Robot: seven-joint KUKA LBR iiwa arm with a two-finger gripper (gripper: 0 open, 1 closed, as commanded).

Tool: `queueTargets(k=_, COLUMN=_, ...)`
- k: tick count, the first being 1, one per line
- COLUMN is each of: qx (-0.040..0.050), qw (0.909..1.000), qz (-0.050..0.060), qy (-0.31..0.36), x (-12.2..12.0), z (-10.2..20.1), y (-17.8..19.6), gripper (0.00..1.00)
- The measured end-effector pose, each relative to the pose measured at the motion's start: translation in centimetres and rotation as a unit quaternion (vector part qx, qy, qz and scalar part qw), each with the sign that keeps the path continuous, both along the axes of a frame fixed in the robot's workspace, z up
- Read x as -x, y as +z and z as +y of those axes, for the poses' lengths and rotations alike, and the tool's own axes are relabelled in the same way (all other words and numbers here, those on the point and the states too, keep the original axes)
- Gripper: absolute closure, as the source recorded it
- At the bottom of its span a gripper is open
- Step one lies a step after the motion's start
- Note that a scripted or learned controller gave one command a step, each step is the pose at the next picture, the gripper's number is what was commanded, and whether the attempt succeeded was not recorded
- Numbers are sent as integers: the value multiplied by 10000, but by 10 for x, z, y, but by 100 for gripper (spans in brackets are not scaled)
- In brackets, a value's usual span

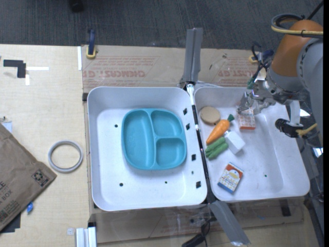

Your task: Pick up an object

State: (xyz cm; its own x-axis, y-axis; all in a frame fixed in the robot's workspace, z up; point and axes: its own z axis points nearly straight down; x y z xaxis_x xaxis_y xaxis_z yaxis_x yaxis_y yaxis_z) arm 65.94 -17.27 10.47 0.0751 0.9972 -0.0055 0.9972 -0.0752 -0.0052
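White plastic formed both shallow bins, and the divider (194,133) where they met serves as the landmark throughout. To one side of it, the left bin (103,153) carried a teal sectioned plate (153,138) lying flat at its middle, apparently a fixed distractor or target dish. Just across the divider, in the right bin (288,179), the candidate objects were clustered close to the wall: a round tan cookie (209,115), an orange carrot (219,129) slanting toward the divider, a green pea pod (216,148) beneath it, a white block (235,141) touching the carrot's lower end, and a small printed box (230,178) lying apart, nearer the front. Farther from the divider, over the bin's rear portion, the gripper (248,107) hung above a small red-and-white packet (247,121), the likeliest thing to be picked. Whether its grasp was released or clenched could not be told; metal parts overlapped the packet. The arm's orange band (288,50) stood behind, suggesting a steep downward reach.
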Motion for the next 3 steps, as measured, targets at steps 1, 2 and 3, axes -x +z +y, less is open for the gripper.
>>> queueTargets(k=1, qx=-23, qw=10000, qz=-11, qy=64, x=0, z=110, y=94, gripper=100)
queueTargets(k=2, qx=-16, qw=9995, qz=0, qy=-313, x=1, z=78, y=37, gripper=100)
queueTargets(k=3, qx=-22, qw=10000, qz=2, qy=-28, x=57, z=122, y=84, gripper=100)
